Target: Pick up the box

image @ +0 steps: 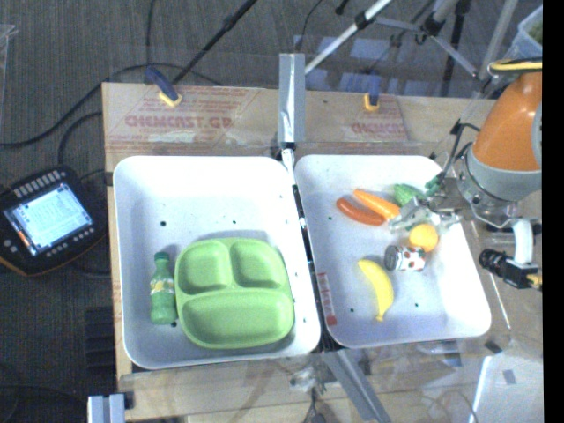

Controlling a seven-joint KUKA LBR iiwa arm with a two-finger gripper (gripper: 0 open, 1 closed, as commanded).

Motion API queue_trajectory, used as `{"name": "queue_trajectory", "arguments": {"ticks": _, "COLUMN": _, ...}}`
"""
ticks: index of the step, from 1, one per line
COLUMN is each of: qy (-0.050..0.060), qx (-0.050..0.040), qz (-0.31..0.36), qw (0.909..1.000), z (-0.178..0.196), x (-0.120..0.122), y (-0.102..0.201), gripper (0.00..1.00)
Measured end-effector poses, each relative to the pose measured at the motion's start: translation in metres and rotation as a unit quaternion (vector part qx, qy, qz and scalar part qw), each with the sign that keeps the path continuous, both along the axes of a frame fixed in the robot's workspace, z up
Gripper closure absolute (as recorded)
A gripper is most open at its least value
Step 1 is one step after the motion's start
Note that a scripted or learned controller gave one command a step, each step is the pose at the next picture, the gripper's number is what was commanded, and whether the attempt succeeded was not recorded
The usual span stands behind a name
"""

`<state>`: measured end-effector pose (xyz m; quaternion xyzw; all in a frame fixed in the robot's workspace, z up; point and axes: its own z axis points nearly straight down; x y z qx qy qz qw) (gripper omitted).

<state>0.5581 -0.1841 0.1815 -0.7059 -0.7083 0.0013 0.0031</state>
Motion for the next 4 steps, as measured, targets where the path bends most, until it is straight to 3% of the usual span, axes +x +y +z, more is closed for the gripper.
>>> {"name": "queue_trajectory", "arguments": {"ticks": 1, "qy": 0.0, "qx": -0.0019, "qz": -0.156, "qw": 0.9877, "z": -0.068, "x": -0.019, "y": 0.054, "gripper": 0.0}}
{"name": "queue_trajectory", "arguments": {"ticks": 2, "qy": 0.0, "qx": -0.003, "qz": -0.115, "qw": 0.9934, "z": 0.056, "x": -0.051, "y": 0.059, "gripper": 0.0}}
{"name": "queue_trajectory", "arguments": {"ticks": 3, "qy": 0.0, "qx": -0.0005, "qz": 0.06, "qw": 0.9982, "z": 0.038, "x": -0.067, "y": 0.093, "gripper": 0.0}}
{"name": "queue_trajectory", "arguments": {"ticks": 4, "qy": -0.003, "qx": -0.0017, "qz": 0.039, "qw": 0.9992, "z": -0.09, "x": 0.004, "y": 0.077, "gripper": 0.0}}
